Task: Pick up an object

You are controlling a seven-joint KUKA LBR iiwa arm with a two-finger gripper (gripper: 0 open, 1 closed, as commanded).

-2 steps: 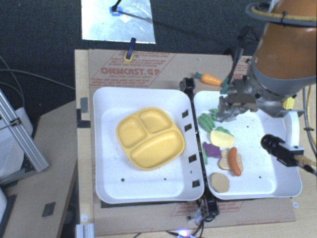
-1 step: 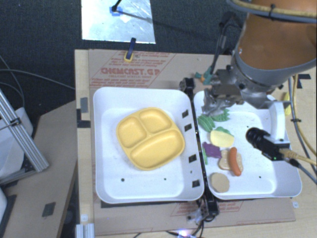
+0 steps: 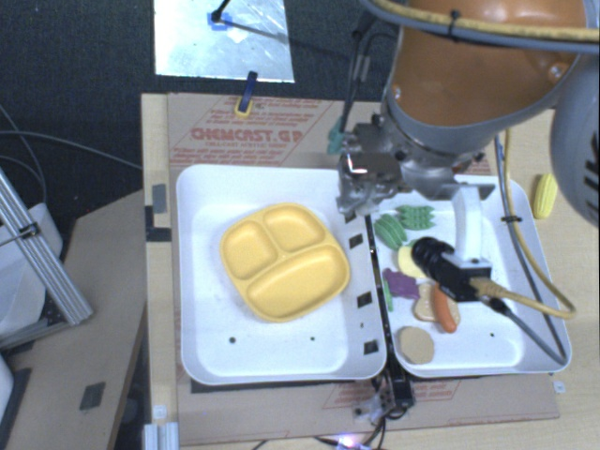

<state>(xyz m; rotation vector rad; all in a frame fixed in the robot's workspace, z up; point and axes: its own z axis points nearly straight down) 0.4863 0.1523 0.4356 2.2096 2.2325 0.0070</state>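
Gripper (image 3: 354, 195) hovers at the right bin's (image 3: 530, 251) near-left corner; I cannot tell its state. Toy food (image 3: 412, 251) lies clustered just beside it. A yellow tray (image 3: 284, 261) fills the left bin. It should descend squarely over one piece, clear of the wall

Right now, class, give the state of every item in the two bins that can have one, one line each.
Yellow divided plate: upright, compartments bare, alone in left bin.
Toy foods: loosely piled in right bin.
Gripper: low over the divider between bins, holding nothing visible.
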